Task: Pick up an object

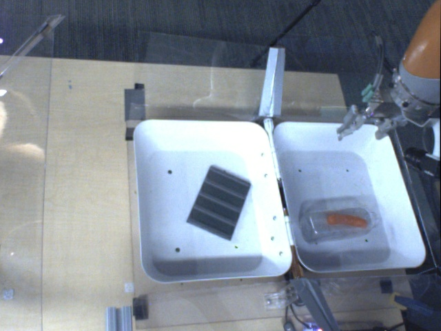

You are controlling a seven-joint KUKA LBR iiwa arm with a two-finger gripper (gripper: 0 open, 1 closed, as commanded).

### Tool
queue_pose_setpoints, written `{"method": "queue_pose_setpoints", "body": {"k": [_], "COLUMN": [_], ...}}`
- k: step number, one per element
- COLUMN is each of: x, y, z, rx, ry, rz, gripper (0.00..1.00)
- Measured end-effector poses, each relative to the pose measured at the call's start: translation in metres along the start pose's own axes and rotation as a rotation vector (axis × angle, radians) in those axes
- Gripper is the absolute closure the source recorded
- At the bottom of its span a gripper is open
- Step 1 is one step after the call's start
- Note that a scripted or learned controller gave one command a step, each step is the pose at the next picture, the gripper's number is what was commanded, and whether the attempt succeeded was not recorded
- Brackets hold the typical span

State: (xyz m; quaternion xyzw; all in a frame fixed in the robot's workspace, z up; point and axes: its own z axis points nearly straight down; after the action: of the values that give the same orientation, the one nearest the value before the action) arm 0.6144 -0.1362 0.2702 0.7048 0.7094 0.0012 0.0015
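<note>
**Two bins, two objects, arm at the far right corner**

Worktop (76,185): pale wood, carrying 2 white bins side by side, touching along a shared middle edge.

Left bin (155,150): 1 object, a dark grey ribbed slab (219,203). It lies flat near the bin's centre, turned at a slant to the bin's edges, clear of all four walls.

Right bin (406,233): 1 object, a clear case (339,221) with something orange inside it. It lies flat in the near half of the bin, closer to the near edge than to the far one, long side roughly parallel to that edge. What the orange item is cannot be made out through the plastic.

Arm (422,54): 1, grey with an orange band, entering at the upper right. Gripper (363,124) sits over the right bin's far right corner, well apart from the case. The 2 fingers (349,123) are spread apart with a plain gap between them, and nothing is in that gap.

Also noted: 1 grey metal post (273,81) rising from the far edge where the bins meet.
</note>
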Motion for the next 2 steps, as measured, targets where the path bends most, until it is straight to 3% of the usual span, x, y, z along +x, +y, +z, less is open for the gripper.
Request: {"method": "queue_pose_setpoints", "body": {"k": [1, 2], "x": [0.027, 0.041], "y": [-0.06, 0.056], "z": [0.175, 0.183], "rx": [-0.003, -0.003], "ry": [0.0, 0.0], "rz": [-0.009, 0.011], "gripper": [0.0, 0.0]}}
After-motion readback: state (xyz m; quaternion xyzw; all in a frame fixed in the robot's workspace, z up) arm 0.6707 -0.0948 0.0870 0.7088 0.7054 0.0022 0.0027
